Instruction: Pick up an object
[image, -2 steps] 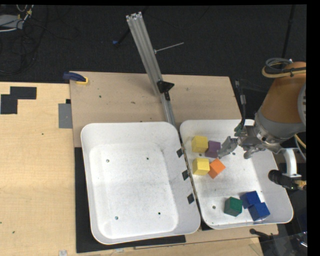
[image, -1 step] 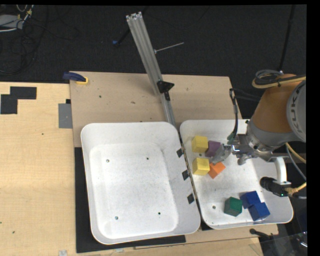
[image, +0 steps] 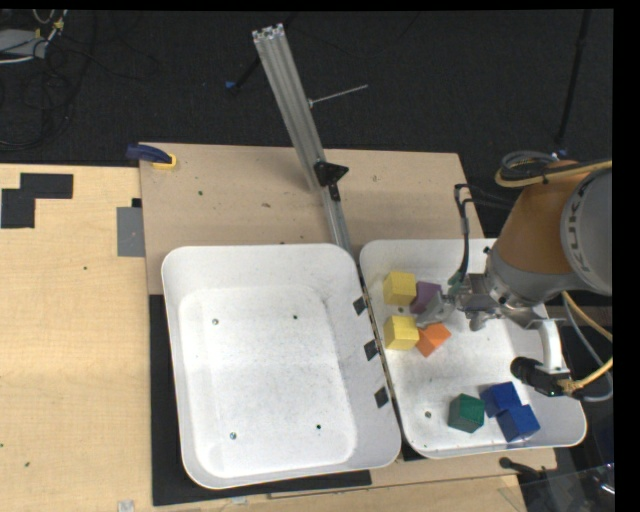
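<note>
The right bin (image: 560, 430) holds several blocks. Near its left wall sit a yellow block (image: 400, 288), a purple block (image: 428, 296), a second yellow block (image: 402, 332) and an orange block (image: 433, 340). A green block (image: 465, 412) and a blue piece (image: 510, 408) lie near the front. My gripper (image: 458, 306) is low over the bin, just right of the purple and orange blocks. Its tip is hard to make out against the wrist.
The left bin (image: 180, 270) lies beside the right one, with black clips along the shared wall. A slanted aluminium bar (image: 295, 110) rises behind the bins. The arm's orange band (image: 535, 230) and cables crowd the right bin's right side.
</note>
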